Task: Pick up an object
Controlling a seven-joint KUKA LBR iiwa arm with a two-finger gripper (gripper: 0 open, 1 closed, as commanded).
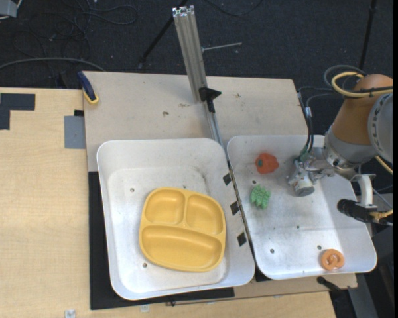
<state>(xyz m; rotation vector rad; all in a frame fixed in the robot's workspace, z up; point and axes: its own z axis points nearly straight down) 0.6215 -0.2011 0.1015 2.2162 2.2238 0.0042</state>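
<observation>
task status: pick not done yet, as far as the view shows. the hand sits low over the right bin, in its upper part, w/ the grey arm reaching in behind it. can't tell how far the hand is open; the tip reads as a small grey blob from above, and nothing is seen gripped in it.

candidate objs, all lying loose on the bin floor:
- red-orange piece: just beside the hand, on the side away from the arm and a bit farther from the camera. not touching, by the look of it.
- green piece: near the hand, same side, a bit nearer the camera.
- orange ring-like piece: well apart from the hand, toward the near corner of the bin.

yellow divided tray lies in the left bin, well apart from the hand, across the divide between bins.

judgement: early stage, approach or descent at most. left to do: settle on an obj (red-orange one looks closest), close on it, lift it clear of the bin.

writing/brands: none readable. no labels on bins, tray, objs or bench; dark rectangles on the bench carry no text.
</observation>
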